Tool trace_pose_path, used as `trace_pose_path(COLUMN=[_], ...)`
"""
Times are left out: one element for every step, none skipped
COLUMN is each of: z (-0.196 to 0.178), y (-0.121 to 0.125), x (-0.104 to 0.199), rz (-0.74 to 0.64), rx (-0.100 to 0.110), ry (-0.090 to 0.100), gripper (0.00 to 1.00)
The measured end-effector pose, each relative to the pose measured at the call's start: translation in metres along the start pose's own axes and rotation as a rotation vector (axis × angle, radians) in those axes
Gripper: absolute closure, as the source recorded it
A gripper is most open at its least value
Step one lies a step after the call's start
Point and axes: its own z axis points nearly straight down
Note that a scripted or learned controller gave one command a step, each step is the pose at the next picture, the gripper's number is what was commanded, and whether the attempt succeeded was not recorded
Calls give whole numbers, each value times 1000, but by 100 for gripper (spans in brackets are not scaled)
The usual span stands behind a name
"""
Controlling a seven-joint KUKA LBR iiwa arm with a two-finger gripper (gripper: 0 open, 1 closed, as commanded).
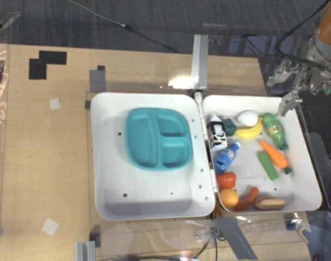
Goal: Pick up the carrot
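Note:
The carrot lies in the right bin, near its right wall. It is orange, slanted, with a small green tip toward the lower right. A green cucumber piece touches its lower left side, and a green bottle lies just above it. My gripper hangs over the bin's upper right corner, up and to the right of the carrot and well apart from it. Nothing is in the gripper.
The right bin also holds a banana, a white egg, a black-and-white carton, a blue bottle, a red piece, an orange, a sausage and a bread roll. A teal divided plate sits in the left bin.

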Motion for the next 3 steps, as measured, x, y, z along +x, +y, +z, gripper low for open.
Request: trace_pose_path(z=[126, 186, 193], y=[-28, -38, 7], x=[54, 59, 71], rz=[-54, 2, 47], rx=[-3, 1, 0], ry=[12, -11, -3], gripper=[0, 0, 0])
